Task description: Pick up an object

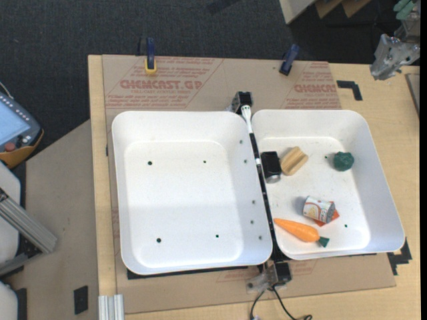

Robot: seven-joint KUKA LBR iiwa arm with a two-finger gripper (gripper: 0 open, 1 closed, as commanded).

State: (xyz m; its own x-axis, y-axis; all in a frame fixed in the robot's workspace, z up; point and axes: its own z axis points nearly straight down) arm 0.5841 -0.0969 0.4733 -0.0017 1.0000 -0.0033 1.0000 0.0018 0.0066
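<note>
The right bin (373, 179) holds several small items. A tan bread-like block (293, 160) lies near its left wall, beside a black clip (270, 165) on the divider. A dark green lump (343, 161) sits toward the bin's far right. A small red and white carton (317, 210) lies near the middle, and an orange carrot (298, 230) with a green tip rests by the front wall. My gripper (393, 53) hangs at the upper right edge of the view, well above and behind the right bin, with its fingers too small and blurred to read.
The left bin (127, 179) sits beside the right one on a brown cardboard sheet (200, 79). Two blue clamps (150, 53) (289, 59) hold the sheet's back edge. A metal rail (27, 222) stands at the far left.
</note>
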